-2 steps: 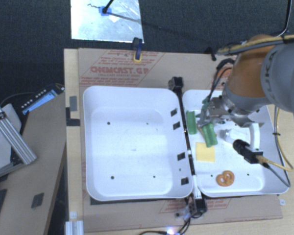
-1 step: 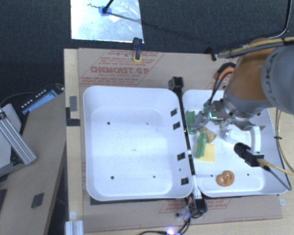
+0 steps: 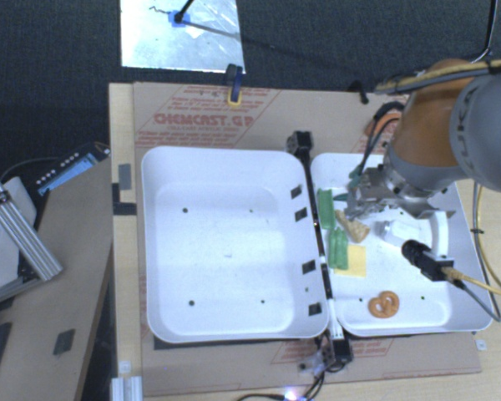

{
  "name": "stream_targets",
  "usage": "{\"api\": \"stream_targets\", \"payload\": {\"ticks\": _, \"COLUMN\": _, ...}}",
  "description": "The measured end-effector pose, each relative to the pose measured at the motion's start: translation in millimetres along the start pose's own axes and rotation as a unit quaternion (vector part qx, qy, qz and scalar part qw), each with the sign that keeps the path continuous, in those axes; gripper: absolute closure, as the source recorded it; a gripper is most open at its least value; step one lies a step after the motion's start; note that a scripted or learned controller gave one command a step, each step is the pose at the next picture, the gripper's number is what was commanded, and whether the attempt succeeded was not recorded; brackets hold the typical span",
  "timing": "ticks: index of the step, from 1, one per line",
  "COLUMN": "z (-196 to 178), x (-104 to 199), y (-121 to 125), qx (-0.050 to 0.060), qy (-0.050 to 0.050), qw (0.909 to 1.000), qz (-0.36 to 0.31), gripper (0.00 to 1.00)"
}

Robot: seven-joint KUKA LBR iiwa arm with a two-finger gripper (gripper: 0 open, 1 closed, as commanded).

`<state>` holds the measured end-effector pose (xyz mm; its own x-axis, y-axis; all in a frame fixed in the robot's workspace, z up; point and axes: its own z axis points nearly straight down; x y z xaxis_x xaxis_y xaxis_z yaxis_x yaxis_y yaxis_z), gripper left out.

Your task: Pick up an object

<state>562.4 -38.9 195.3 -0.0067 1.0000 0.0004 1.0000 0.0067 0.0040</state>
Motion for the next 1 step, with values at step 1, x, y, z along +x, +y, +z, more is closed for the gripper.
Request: {"api": "stream_targets", "payload": {"ticks": 1, "z": -35.3, "x": 36.0, "y": 11.2, "qx": -0.001, "qy": 0.001, "qw": 1.0, "qz": -0.001, "gripper": 1.0}}
